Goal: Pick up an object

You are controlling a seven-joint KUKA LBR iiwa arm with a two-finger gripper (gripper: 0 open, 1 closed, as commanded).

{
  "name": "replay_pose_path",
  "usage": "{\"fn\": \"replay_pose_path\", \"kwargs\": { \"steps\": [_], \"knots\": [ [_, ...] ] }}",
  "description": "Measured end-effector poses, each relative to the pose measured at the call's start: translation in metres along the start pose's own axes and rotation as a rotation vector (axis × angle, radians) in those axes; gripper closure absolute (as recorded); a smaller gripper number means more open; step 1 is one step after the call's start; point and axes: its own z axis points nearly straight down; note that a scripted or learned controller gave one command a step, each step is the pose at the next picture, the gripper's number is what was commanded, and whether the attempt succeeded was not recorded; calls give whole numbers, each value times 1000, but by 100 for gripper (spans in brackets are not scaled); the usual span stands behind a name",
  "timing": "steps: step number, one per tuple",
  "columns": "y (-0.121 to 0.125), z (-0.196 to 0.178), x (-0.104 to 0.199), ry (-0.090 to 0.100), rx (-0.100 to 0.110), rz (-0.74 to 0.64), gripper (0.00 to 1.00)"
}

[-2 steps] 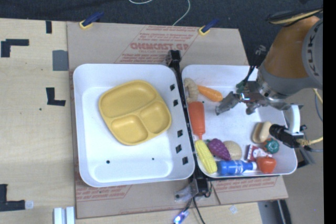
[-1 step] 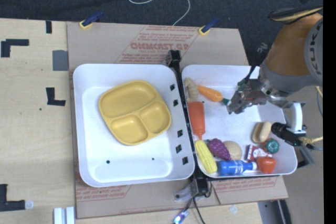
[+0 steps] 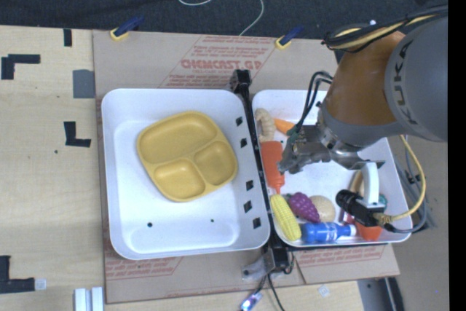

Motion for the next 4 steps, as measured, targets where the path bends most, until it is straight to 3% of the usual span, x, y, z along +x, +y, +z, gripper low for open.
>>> {"fn": "replay_pose_path", "kwargs": {
  "steps": [1, 2, 3, 4],
  "knots": [
    [-16, -72, 63, 0, -9, 0, 100],
    [-25, -169, 141, 1, -14, -3, 100],
    [-25, -173, 136, -6, -2, 5, 100],
    [-27, -50, 87, -8, 11, 15, 100]
  ]
}}
